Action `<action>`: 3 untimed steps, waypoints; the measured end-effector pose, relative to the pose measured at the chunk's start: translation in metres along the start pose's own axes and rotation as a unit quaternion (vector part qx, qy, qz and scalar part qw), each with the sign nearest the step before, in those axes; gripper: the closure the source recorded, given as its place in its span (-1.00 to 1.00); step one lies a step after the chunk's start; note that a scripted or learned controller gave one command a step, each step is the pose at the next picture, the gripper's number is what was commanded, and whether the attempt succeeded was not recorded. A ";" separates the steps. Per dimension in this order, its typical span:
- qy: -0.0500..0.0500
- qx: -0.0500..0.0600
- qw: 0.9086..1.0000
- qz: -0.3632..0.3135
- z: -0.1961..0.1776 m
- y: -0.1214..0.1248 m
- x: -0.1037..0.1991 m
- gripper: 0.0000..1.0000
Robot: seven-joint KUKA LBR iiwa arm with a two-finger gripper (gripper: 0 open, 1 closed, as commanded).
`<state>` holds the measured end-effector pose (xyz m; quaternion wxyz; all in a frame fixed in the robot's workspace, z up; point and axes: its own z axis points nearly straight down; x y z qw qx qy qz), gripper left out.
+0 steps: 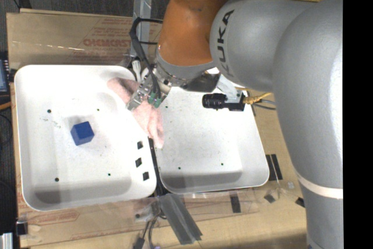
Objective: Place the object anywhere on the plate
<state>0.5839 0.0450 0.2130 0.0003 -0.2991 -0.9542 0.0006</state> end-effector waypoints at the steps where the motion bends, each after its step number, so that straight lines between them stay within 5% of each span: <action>1: -0.001 0.000 0.979 -0.202 0.003 0.047 0.018 1.00; 2: -0.001 -0.001 0.954 -0.301 -0.008 0.097 0.029 1.00; 3: -0.001 -0.001 0.954 -0.301 -0.008 0.097 0.029 -1.00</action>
